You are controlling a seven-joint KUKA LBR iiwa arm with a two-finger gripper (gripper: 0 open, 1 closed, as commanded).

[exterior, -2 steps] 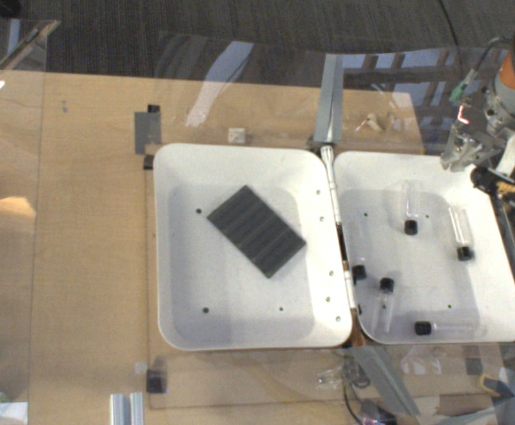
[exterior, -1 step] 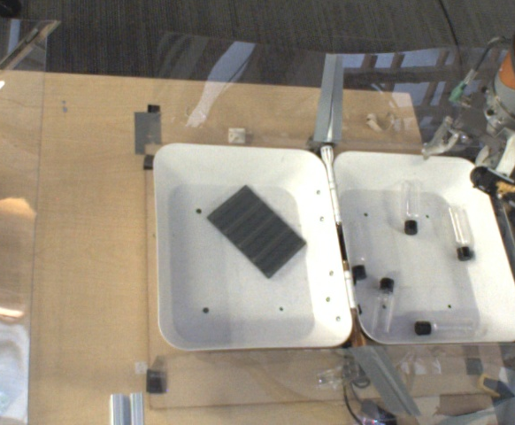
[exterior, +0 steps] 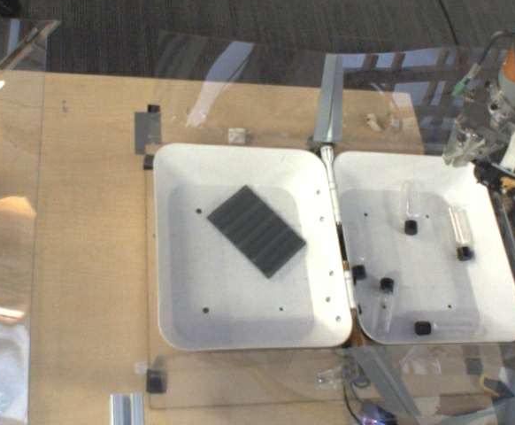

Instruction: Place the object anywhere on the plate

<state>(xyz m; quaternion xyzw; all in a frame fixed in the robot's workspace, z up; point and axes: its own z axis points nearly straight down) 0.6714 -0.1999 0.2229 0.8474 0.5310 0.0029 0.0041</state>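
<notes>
Lying tilted like a diamond in the left bin (exterior: 173,237), the plate (exterior: 257,231) is a dark grey ribbed square that sits flat on the bin floor, nearer the far edge than the near one and about midway between the side walls. Nothing rests on it. On the wooden bench (exterior: 80,237) around this bin, a black bracket (exterior: 149,133) stands off the far left corner, a small pale block (exterior: 236,135) lies just beyond the far rim, and a black block (exterior: 156,381) sits off the near left corner. A grey metal bar (exterior: 330,100) runs away from the gap where the two bins meet.

The right bin (exterior: 496,317) holds the task's objects, small clear tubes with black caps, all well apart from the plate. One black-capped piece (exterior: 358,273) lies against the bin's left wall. A tube (exterior: 387,299) with its cap at the far end lies near the left near corner. Another tube (exterior: 410,209) lies towards the far edge with its cap pointing to the near side. A black cap (exterior: 422,328) sits close to the near rim. The rightmost tube (exterior: 459,230) lies near the right wall, cap at its near end.

The gripper (exterior: 466,146) hangs over the far right corner of the right bin, touching none of the tubes. Whether it is open or closed cannot be told from here, and nothing is seen in its grasp.
</notes>
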